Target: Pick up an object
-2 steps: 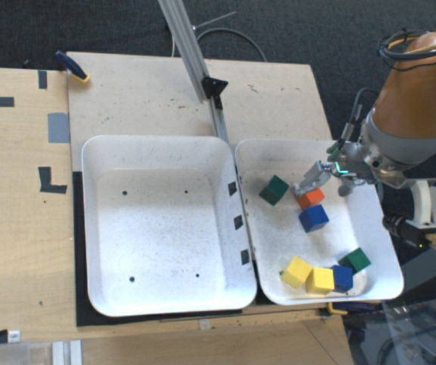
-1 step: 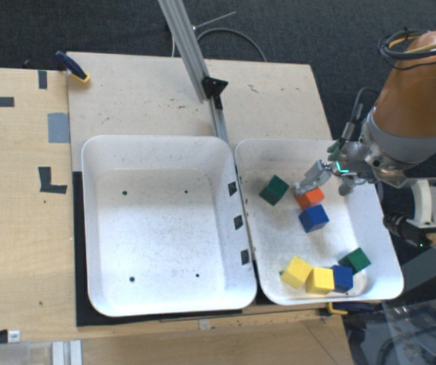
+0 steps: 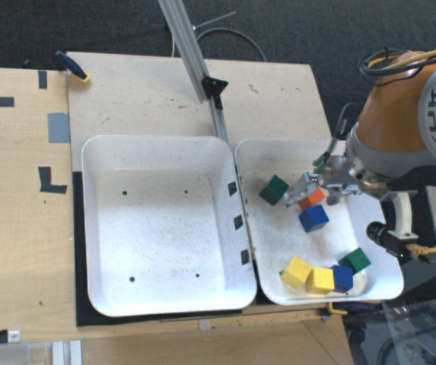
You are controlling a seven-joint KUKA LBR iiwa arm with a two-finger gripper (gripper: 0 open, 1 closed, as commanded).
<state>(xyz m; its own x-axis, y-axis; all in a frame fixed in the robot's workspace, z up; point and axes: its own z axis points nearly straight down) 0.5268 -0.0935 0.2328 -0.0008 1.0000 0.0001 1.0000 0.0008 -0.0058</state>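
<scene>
My gripper (image 3: 312,192) hangs over the middle of the right bin (image 3: 370,284), reaching in from the right. A small orange block (image 3: 313,198) sits between its fingers, partly covered by them, and the gripper is shut on it. A blue cube (image 3: 313,218) lies just below the orange block in the view, touching or nearly touching it. A dark green cube (image 3: 274,190) rests to the left of the gripper, close to the left finger.
At the right bin's front edge lie two yellow cubes (image 3: 297,271) (image 3: 323,280), a blue cube (image 3: 343,277) and a green cube (image 3: 355,261). The left bin (image 3: 96,158) stands beside it. A slanted metal bar (image 3: 191,44) crosses the back.
</scene>
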